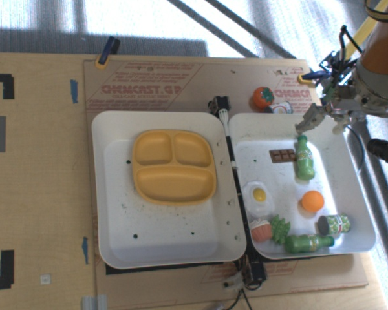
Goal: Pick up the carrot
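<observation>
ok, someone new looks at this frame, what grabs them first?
Probably the yellow divided plate, alone in the left bin. Next, the toy food in the right bin: an orange ball, green bottles, a fried egg. The arm's gripper hangs over that bin's far right corner.

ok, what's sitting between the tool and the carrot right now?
Camera view: a green bottle sits just below the tool, on the line to the carrot. Beyond it the bin floor is bare; the fried egg lies just left of that line.
</observation>
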`<state>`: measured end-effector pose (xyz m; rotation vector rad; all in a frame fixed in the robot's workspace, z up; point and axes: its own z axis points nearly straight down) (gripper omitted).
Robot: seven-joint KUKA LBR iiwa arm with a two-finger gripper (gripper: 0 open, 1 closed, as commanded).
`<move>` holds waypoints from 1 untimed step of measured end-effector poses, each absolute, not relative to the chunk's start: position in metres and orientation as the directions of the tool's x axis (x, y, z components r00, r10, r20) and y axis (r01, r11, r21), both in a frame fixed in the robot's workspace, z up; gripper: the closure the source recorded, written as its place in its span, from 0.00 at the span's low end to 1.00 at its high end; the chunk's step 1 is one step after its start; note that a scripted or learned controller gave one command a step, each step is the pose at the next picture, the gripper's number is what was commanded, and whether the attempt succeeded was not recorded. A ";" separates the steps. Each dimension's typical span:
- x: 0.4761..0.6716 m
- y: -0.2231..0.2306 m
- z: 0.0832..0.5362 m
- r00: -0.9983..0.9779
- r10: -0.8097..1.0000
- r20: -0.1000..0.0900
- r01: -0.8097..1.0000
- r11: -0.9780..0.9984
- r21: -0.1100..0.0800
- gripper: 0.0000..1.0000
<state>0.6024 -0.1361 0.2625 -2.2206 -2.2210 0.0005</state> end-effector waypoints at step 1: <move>0.556 -0.156 0.118 -0.244 0.970 0.001 0.970 0.244 -0.001 0.00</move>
